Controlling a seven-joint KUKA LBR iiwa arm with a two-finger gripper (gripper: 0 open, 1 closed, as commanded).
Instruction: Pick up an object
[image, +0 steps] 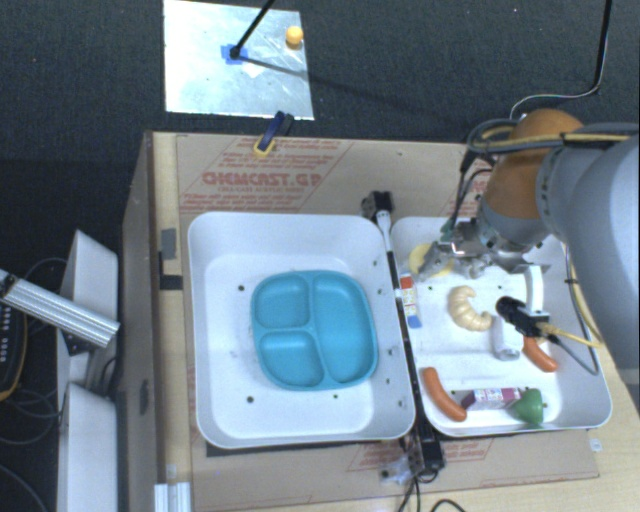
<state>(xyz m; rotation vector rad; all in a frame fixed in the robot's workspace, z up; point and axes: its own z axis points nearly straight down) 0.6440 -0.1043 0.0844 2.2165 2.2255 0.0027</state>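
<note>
My gripper hangs low over the back left part of the right bin, reaching in from the right. Just in front of it lies a pale curved croissant-shaped piece, apart from the gripper. A small yellow thing peeks out at the gripper's left side, partly hidden. Nothing can be seen held in the gripper.
Also in the right bin: an orange sausage, a second orange piece, a white cylinder, a green pepper, a pink-labelled tube and a white tube along the divider. The left bin holds a blue divided plate.
</note>
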